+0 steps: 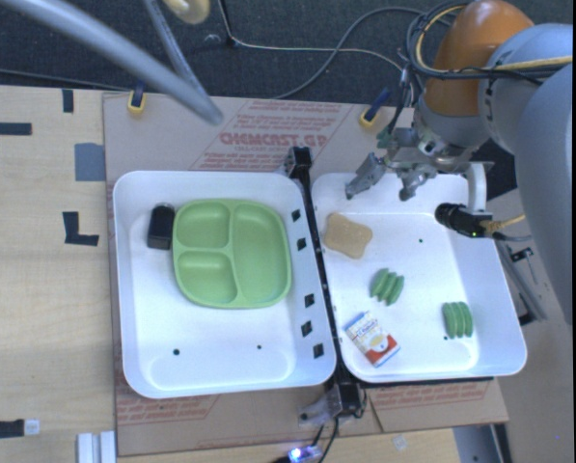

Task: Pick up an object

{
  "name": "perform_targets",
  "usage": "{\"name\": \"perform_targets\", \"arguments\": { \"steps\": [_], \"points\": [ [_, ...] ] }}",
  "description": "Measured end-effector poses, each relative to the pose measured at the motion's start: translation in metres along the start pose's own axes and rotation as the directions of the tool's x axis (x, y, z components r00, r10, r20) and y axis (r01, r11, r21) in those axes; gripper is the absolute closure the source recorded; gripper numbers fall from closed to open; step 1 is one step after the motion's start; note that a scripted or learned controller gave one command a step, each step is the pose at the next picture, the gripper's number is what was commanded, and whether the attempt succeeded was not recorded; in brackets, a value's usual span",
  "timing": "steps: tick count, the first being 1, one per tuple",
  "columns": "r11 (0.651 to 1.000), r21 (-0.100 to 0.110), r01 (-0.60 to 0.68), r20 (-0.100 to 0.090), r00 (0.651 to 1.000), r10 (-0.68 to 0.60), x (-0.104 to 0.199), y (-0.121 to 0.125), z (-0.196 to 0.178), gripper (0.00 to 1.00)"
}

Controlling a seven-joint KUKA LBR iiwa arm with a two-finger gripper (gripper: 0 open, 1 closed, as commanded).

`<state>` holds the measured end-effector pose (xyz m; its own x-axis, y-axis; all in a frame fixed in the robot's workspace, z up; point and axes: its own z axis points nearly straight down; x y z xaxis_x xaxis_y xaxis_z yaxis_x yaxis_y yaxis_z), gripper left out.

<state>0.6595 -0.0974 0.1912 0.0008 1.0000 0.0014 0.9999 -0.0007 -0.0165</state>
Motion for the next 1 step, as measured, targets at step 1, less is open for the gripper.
{"name": "perform_targets", "arguments": {
  "steps": [1],
  "points": [
    [1.000, -0.015, 0.003, 0.001, 1.000, -0.003, 0.0002, 0.0030, -0.0096, 0.00]
  ]
}}
